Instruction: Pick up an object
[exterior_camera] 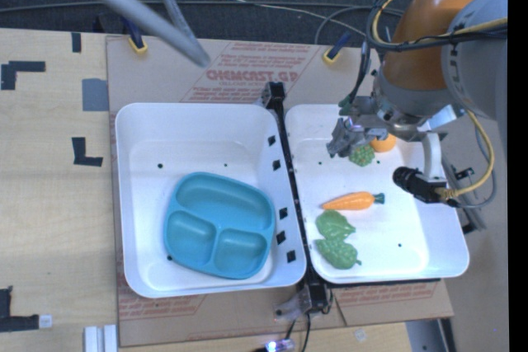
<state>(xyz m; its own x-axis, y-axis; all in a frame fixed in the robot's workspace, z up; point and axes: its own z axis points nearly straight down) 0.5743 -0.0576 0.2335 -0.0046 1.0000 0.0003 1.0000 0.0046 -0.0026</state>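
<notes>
While the arm [437, 37] reaches in from the right, you see its tool [345, 136] low over the far left part of the right bin [445, 260]. A small green broccoli-like piece [361, 154] sits just beside the tool's tip, touching or nearly so, and an orange piece [383, 143] lies just right of it, partly hidden under the wrist. You cannot tell how far the tool is open, and nothing plainly sits in it; the dark tip is too blurred to read. Nearer to you in the same bin lies a carrot [353, 201], pointing left, and nearer still two green leafy vegetables [336, 239] side by side, possibly touching. The left bin [132, 177] holds a blue divided plate [219, 225] with three compartments. Both bins rest on the cardboard-covered tabletop [239, 70].
</notes>
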